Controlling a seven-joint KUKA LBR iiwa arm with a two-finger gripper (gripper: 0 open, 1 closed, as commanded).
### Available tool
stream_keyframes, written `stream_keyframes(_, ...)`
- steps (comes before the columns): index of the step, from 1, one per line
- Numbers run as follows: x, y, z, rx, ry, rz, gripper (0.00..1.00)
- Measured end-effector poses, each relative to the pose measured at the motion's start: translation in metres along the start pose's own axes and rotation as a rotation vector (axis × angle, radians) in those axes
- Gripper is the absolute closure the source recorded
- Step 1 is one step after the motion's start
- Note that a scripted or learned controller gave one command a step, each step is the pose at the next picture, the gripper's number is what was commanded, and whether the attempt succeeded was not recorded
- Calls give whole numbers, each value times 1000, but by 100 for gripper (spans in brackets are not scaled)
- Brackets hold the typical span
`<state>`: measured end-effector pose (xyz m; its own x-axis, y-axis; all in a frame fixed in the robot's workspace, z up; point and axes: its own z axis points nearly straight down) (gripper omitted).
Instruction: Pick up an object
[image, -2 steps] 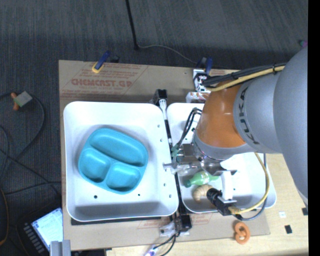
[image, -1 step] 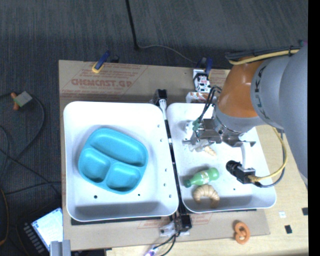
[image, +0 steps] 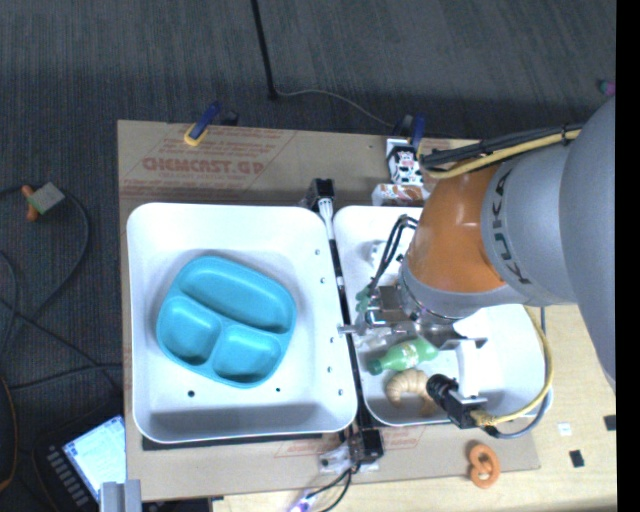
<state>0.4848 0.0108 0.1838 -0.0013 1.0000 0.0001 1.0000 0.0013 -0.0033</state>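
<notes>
Gripper (image: 400, 330) state hidden beneath wrist; green object (image: 400, 356) just below it, long axis roughly crosswise in right bin (image: 520, 330)

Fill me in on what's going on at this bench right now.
A grey KUKA arm with an orange band reaches in from the right and hangs low over the right white bin. Its hand sits just above a green object and a tan one near that bin's lower left. Whether it has hold of anything cannot be made out. The left white bin holds a blue divided tray, untouched.
</notes>
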Motion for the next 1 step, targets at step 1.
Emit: stream_keyframes(1,-72,-2,0,-2,-2,3,100)
